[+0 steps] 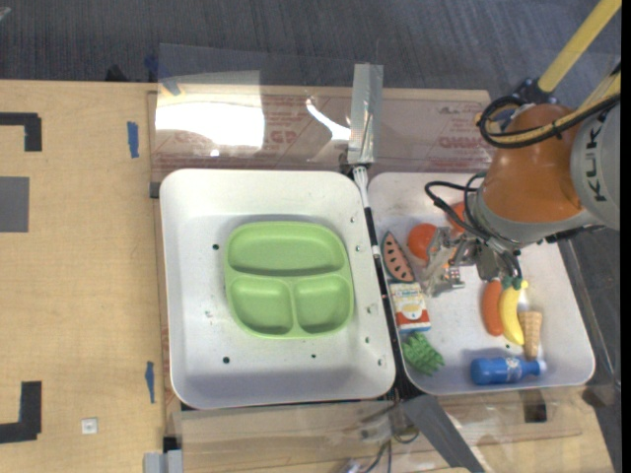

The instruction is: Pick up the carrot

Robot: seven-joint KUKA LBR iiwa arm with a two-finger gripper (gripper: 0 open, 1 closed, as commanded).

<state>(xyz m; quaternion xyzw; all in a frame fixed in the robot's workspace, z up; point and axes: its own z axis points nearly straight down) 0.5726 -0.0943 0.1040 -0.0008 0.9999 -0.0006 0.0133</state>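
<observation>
1. A tan worktop (69,264) carries two shallow white bins side by side, seen from above at a slant.
2. The left bin (187,215) holds a light green divided plate (289,277), with one long compartment at the far side and two smaller ones nearer the camera.
3. The right bin (567,343) holds a scatter of toy foods, with the grey arm and its orange band (527,170) reaching in from the right over the bin's far half.
4. The gripper (446,269) hangs low over the middle of the right bin, just beside a red-orange round item (424,239); whether its fingers are open or closed cannot be told, and nothing is visibly held.
5. The carrot (492,306), a short orange piece, lies on the bin floor to the right of the gripper, touching a yellow banana (511,313) and near an ice cream cone (532,328).
6. A small carton (409,306) stands by the bin's left wall, between a watermelon slice (394,254) and a green leafy toy (424,353).
7. A blue bottle (503,369) lies on its side along the near wall.
</observation>
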